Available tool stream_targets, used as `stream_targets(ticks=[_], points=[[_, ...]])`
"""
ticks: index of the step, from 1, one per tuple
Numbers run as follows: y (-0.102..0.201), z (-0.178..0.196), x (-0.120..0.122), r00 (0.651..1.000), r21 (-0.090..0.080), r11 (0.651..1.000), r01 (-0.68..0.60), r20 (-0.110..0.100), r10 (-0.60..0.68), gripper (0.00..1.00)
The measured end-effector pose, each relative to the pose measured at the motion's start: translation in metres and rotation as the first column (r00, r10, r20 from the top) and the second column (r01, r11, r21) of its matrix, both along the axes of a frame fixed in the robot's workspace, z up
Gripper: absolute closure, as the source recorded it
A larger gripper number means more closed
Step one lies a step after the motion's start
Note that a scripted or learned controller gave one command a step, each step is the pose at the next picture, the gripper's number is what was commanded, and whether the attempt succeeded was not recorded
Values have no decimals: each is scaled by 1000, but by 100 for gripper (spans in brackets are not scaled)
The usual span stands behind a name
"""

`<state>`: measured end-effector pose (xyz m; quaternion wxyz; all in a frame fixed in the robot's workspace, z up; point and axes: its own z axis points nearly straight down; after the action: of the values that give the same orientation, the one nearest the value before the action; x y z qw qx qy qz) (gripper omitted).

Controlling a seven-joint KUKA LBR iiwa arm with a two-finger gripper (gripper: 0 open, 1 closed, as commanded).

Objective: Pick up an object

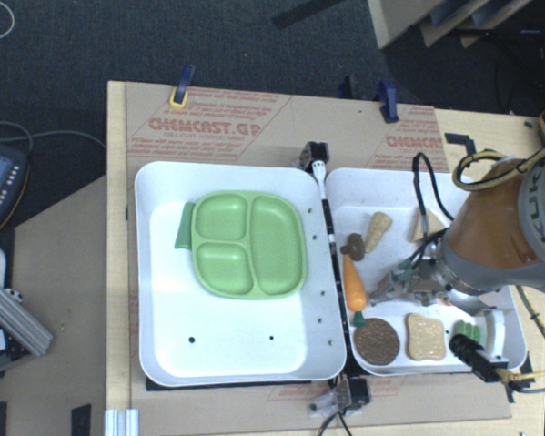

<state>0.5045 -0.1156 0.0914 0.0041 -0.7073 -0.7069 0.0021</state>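
The right bin [397,187] holds several toy foods. A pale tan bread piece [377,232] lies near the back, with a small brown lump [354,245] beside it. An orange carrot [354,282] lies along the bin's left wall. At the front are a round brown patty [376,340] and a tan square cracker [425,337]. My gripper [413,284] is low over the middle of this bin, right of the carrot and just behind the cracker. I see nothing held in it.
The left bin [160,280] holds a green divided plate [248,243]. A small green item [465,329] shows at the right bin's front right. The arm's wrist and cables cover the right bin's right side. Clamps sit on the bench's far edge.
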Motion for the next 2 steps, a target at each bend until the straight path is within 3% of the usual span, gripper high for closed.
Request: stream_targets(ticks=[1,2], points=[[1,-8,-1,1000,-1,1000,0,4,0,0],[0,3,0,1000,-2,1000,1,8,-1,100]])
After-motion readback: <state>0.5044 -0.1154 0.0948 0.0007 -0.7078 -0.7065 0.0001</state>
